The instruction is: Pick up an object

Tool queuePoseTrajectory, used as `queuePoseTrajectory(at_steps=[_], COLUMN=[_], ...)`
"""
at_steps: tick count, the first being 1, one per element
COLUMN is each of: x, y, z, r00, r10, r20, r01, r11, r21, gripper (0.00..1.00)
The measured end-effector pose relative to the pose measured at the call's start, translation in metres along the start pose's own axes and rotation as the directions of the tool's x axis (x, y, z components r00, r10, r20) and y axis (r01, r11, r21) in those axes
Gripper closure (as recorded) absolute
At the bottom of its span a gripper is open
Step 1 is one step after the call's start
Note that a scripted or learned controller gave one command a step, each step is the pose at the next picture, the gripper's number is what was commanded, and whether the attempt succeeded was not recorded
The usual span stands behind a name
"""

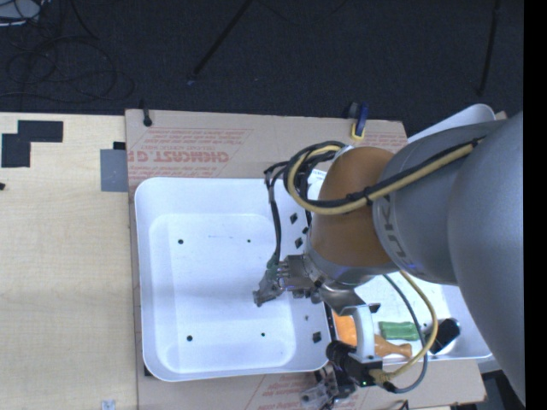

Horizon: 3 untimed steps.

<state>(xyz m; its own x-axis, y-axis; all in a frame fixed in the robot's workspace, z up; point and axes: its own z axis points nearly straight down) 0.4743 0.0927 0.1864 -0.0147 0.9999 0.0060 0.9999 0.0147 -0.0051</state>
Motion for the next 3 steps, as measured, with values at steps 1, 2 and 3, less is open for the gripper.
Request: queuePoseTrajectory(at_steps=[1, 2, 3], x=[-0.008, -0.008, -0.051], y=[0.001, 0.001, 0.002], z=[0.000, 0.000, -0.111], r00=[1.000, 1.000, 1.000], r10=[0.014, 0.015, 0.017], r20=[0.006, 0.006, 0.006], r01=[-0.014, -0.015, -0.017], r11=[1.000, 1.000, 1.000], r21=[0.000, 0.000, -0.014], gripper=[0.00, 0.00, 0.00])
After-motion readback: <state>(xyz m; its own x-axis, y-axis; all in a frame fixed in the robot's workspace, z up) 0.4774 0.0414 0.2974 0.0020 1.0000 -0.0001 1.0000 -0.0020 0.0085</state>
